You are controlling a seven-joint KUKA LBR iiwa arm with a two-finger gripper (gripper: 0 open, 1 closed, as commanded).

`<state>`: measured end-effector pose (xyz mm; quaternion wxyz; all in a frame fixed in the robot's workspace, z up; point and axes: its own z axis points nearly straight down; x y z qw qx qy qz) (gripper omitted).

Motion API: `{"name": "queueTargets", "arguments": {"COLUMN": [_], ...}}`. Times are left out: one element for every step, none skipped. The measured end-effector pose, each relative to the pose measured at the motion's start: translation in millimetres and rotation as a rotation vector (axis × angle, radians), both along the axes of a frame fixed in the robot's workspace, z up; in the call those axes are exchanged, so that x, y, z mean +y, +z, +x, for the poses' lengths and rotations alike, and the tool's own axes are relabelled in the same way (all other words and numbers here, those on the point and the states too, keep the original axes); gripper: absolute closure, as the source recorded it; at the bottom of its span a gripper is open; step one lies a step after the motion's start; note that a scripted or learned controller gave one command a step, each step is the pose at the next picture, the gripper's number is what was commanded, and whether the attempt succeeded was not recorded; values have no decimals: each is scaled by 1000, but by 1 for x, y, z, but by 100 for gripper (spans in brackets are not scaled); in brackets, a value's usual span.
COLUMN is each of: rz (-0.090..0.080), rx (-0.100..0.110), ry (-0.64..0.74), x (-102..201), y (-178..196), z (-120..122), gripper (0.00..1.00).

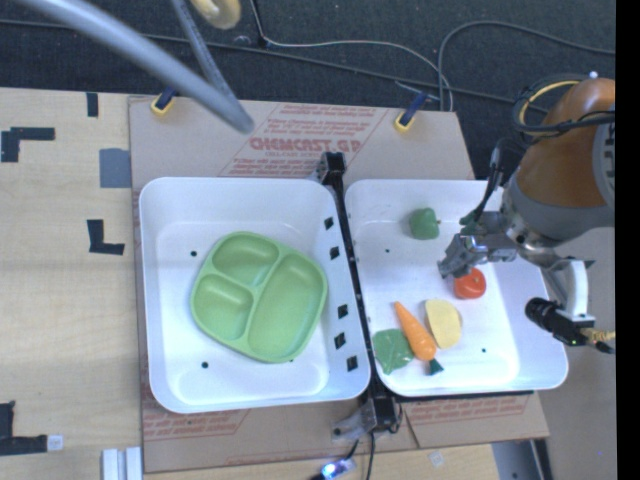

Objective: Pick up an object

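White plastic bins, two, are set side by side at frame centre on a cardboard sheet (pixel 300 133). Left bin (pixel 160 218) holds a green divided plate (pixel 260 296), lying flat, tilted diagonal. Right bin (pixel 385 203) holds small toy foods: green pepper-like piece (pixel 424 224) upper middle; red tomato-like piece (pixel 470 285) right of centre; orange carrot (pixel 414 330) lower centre, lying diagonal; pale yellow piece (pixel 444 323) just right of the carrot, touching or nearly; green leafy piece (pixel 391 350) at the carrot's lower left.

Arm is seen entering from the right edge, orange band at upper right. Gripper (pixel 462 256) is placed low over the right bin, just above-left of the red piece in the frame. Finger state cannot be told — tips are too dark and blurred to read. Nothing is seen between them.

Step in hand, judged: approach/descent onto a pick target, prob. the red piece as the closest obj.

To do it well: gripper should be centred over the red piece before closing, since it looks offset to upper left now. Round shape is likely to roll or squirt out if pinched off-centre. Descent should be taken close to the bin floor. Carrot/yellow cluster lies near but apart, so little crowding is expected. Lift should be kept straight up and the grasp checked visually.
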<state>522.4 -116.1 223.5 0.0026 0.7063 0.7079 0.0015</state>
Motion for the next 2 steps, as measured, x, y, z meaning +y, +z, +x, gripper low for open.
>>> {"name": "queueTargets", "arguments": {"rz": [0,2], "rx": [1,7], "ry": [-1,3], "x": [0,49], "y": [53,51], "z": [1,-8], "gripper": [100,100]}}
